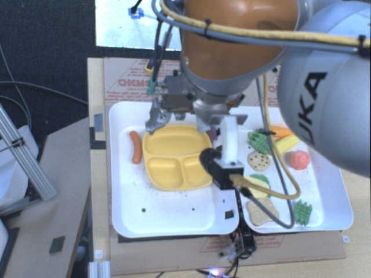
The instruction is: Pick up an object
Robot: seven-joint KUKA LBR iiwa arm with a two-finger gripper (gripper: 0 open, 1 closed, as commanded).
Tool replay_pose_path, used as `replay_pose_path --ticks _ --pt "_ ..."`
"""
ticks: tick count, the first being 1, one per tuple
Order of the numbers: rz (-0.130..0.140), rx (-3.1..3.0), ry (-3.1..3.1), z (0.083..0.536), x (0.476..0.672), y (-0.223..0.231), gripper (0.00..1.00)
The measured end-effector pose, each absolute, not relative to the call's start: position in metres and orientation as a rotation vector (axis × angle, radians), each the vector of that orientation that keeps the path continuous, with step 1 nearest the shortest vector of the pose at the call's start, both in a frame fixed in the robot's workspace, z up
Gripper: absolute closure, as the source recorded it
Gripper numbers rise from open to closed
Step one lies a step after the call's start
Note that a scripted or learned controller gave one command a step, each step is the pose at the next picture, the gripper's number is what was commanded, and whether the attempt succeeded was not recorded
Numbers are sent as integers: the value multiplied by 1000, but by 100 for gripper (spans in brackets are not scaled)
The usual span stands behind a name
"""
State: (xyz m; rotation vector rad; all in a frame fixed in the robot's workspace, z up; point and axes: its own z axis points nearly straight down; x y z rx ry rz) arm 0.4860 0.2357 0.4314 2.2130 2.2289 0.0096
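Bright, even light falls from above, whitening the bins (174, 219) and leaving soft glare on the arm's orange band (232, 22). The near arm looks slightly blurred; the surrounding background stays dim.

Two white bins: left bin (124, 213), right bin (339, 213). Left held one yellow divided tray (174, 161) and one sausage (136, 146). Right held one cookie (258, 160), one toast slice (264, 212), one pink ball (299, 158), one corn piece (287, 143), and two green leafy pieces (302, 212).

Dark carpeted floor (40, 33), tan bench (64, 172), pale bright panel (124, 16) behind.
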Motion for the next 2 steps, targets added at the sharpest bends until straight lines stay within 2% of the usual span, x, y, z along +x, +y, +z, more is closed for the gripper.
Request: replay_pose_path --ticks 1,2 --pt "3 2214 2228 428 487 234 0" --pt "20 2211 2226 522 487 234 0"
